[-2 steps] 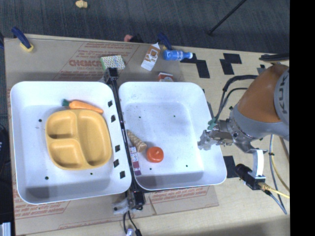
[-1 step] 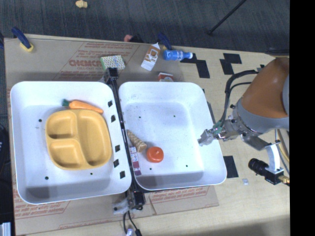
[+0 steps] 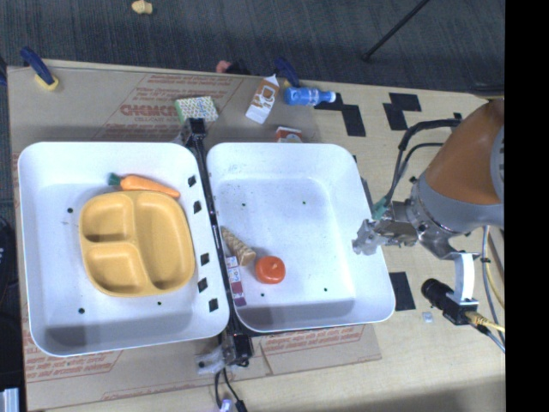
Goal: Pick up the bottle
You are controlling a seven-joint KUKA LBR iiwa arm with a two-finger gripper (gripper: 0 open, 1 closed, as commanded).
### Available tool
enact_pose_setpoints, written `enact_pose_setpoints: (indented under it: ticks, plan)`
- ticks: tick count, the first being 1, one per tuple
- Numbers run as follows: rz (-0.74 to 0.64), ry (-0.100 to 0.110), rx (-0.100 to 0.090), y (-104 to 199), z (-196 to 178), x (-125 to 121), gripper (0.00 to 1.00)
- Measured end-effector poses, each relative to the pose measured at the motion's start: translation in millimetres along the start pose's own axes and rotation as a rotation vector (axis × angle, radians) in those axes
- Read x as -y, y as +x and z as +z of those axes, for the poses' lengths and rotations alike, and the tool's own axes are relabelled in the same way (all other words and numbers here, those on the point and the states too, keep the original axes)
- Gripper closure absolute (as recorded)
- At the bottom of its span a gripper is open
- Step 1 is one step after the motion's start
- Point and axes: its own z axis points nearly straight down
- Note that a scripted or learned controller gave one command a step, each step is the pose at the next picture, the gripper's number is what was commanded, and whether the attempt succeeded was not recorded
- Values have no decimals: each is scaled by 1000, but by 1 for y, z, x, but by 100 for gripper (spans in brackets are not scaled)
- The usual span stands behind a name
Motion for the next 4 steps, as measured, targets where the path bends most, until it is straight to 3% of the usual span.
enact_pose_setpoints:
  ticks: [1,2,3,4]
  plan:
    - [-255,3,-3,12,23,-2,100]
    - [27,1,0,1,18,0,100]
    - [-300,2,-3,11,17,1,100]
    - [100,1,-1,1,13,0,100]
